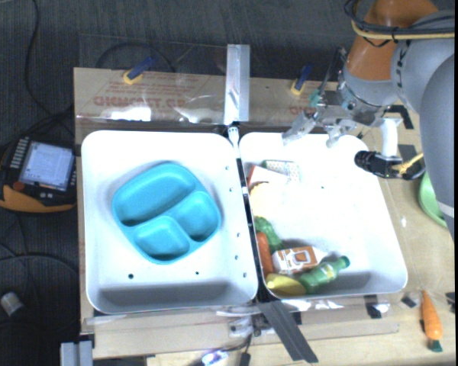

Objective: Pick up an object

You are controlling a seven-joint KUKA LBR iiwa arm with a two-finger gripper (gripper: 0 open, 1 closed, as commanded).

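While the arm hangs at the far right of the bench, nothing is in its grasp.

Arm: grey KUKA with orange band, reaching in from the right, wrist over the far edge of the right bin [382,227].

Gripper: the gripper [320,130] sits just above the far rim of the right bin, its two fingers spread apart and bare; nothing lies between them.

Left bin: the left bin [107,280] holds a blue divided tray [166,210], lying flat near its middle.

Right bin, candidates: objects are crowded along the left wall and near-left corner. A small orange-and-white carton [294,258] lies beside a green bottle [323,273] and a yellow piece [284,284], all touching or nearly so. A carrot-like orange item [263,252] and a green piece [264,228] sit against the divider. Farther off, a small grey-white packet [279,168] lies alone near the far-left corner.

Bin floor: the middle and right of the right bin are bare white.

Step in hand: my reading is approach, before any descent; no object is chosen by contact yet.

Next move: likely travel left and nearer over the cluster, or a short drop to the lone packet, then lower with fingers spread.

Risk: clustered items touch each other and the wall, so a finger may land on a neighbour; the packet looks flat and may slip.
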